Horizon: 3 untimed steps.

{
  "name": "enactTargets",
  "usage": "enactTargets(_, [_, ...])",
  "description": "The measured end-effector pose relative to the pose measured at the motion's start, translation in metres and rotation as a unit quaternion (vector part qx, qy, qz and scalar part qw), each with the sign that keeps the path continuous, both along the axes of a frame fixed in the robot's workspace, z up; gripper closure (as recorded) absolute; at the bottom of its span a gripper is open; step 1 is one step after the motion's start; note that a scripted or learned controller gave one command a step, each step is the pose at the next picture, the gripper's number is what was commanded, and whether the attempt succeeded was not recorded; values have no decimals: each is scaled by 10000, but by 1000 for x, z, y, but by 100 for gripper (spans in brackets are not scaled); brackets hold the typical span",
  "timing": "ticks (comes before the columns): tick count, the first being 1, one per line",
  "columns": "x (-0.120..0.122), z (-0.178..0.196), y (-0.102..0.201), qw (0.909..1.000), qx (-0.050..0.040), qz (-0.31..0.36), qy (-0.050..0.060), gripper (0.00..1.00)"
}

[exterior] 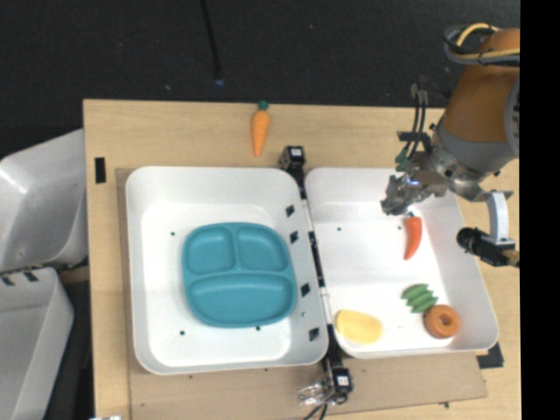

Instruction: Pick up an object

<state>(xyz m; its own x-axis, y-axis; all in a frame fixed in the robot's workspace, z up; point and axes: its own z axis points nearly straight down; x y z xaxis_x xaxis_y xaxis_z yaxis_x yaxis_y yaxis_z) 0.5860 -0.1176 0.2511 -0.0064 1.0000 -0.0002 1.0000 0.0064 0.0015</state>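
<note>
The gripper (401,198) hangs over the far part of the right bin (367,191), just above the upper tip of the red pepper (411,236). It looks dark and bunched at this angle, and I cannot tell how it is set or whether it touches anything; nothing can be made out in its hold. The orange-banded arm (477,103) slants down to it from the right, which fits a descent aimed at the pepper as the nearest thing beneath it.

Taking the red pepper as the landmark: it lies lengthwise on the bin floor, apart from the other toys, so it is probably the easiest target, with free room on both long sides. Nearer the camera from it sit a green vegetable (418,297) and an orange ring (443,321), close together, perhaps touching. To the pepper's near left, against the bin's front wall, rests a yellow piece (359,326), harder to reach because of the wall.

Well to the pepper's left, the left bin (149,234) holds a teal divided plate (238,272) lying flat in its middle. Beyond and left of the pepper, a carrot (260,128) lies on the bare counter (367,134) outside both bins, likely out of play.

No lift has begun by my reading; the pepper rests on the floor.
</note>
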Motion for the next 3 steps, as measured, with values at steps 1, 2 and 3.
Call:
enactTargets(1, [14, 6, 57, 10000, 5, 6, -3, 100])
enactTargets(2, [23, 11, 105, 10000, 6, 2, -3, 100])
enactTargets(3, [25, 9, 148, 10000, 1, -5, -4, 100])
